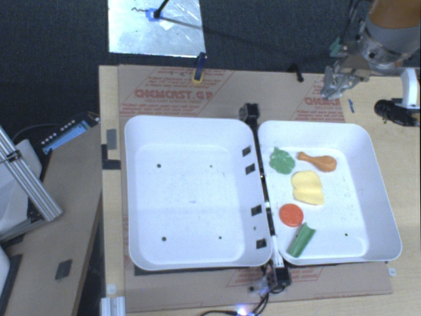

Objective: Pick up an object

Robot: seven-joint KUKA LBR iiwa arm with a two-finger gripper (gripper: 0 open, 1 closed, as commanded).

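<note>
- Arm [388,18] sits at the top right, above the bench and beyond the far edge of the right bin [378,176].
- Gripper [337,87] hangs over the cardboard near that bin's far rim — nothing between its fingers; can't tell whether the jaws are wide or narrow, too small and blurred.
- Right bin holds five items, clustered toward its left half:
  - green leafy piece [281,160], far left
  - orange drumstick [318,161] just right of it
  - yellow piece [308,187] below those
  - red disc [291,214] — just beside the yellow piece
  - green stick [301,240], nearest the front rim
- Left bin [191,196] sits alongside, touching at the hinge.
</note>
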